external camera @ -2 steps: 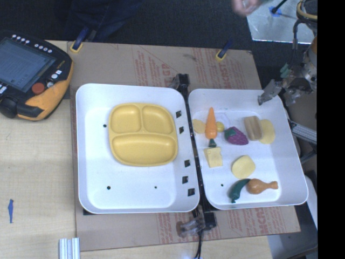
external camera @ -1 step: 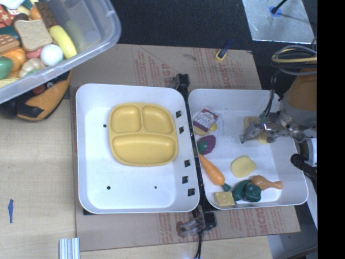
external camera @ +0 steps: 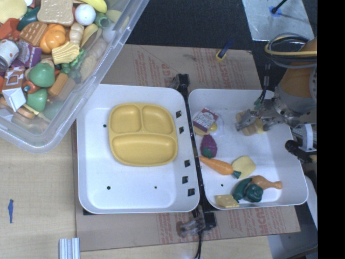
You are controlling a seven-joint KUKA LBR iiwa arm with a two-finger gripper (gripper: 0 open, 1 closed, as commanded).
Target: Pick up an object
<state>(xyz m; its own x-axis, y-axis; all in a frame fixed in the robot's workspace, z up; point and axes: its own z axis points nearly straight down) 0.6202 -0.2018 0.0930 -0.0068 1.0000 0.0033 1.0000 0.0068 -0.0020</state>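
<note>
The right bin (external camera: 285, 144) holds several toy foods: a small red and white snack packet (external camera: 205, 120), a purple eggplant (external camera: 208, 144), an orange carrot (external camera: 217, 165), a pale yellow piece (external camera: 245, 165), a dark green vegetable (external camera: 248, 191), a brown drumstick (external camera: 267, 184) and a flat yellow piece (external camera: 227, 201). My gripper (external camera: 249, 123) is low in the upper right part of this bin, right of the snack packet and above the pale yellow piece. A small tan shape shows right at its tip, and I cannot tell whether it is held.
The left bin (external camera: 97, 188) bears a yellow divided plate (external camera: 143, 134). A clear plastic tub (external camera: 102, 63) full of toy food sits at the upper left, overlapping the left bin's corner. The arm (external camera: 294, 80) enters from the right over the right bin's far edge.
</note>
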